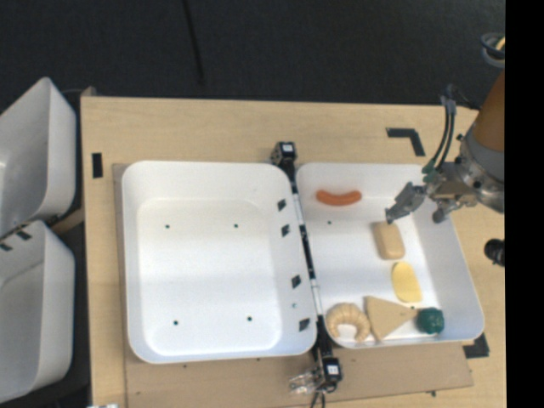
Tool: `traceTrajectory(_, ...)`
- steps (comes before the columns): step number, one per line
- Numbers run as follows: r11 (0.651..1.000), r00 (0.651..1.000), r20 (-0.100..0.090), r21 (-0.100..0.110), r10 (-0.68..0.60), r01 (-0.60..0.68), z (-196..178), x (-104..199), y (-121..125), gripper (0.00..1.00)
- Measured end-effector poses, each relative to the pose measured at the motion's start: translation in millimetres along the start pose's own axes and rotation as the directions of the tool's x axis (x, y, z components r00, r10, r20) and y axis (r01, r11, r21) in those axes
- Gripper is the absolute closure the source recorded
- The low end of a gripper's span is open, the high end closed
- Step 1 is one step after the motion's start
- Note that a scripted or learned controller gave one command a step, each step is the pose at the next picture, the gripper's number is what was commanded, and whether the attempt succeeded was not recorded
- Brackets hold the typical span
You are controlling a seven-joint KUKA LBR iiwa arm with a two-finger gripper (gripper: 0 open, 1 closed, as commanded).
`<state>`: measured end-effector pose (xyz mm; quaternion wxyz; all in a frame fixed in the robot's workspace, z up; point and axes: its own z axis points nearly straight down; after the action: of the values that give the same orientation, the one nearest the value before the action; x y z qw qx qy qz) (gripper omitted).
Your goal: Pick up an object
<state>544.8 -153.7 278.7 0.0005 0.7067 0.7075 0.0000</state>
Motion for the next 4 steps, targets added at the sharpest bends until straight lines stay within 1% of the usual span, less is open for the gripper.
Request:
traceTrajectory(1,1.0,1.0,0.002,-0.003,0.001,-0.001,98,-76,-14,0.0)
traceTrajectory(2,1.0,1.0,0.002,-0.004,-0.002,0.002,53,-51,49,0.0)
traceTrajectory(3,1.0,1.0,-0.001,0.005,0.003,-0.003,156,-65,-16,0.0)
traceTrajectory(4,1.0,1.0,0.003,-0.007,-0.003,0.003,55,-63,50,0.0)
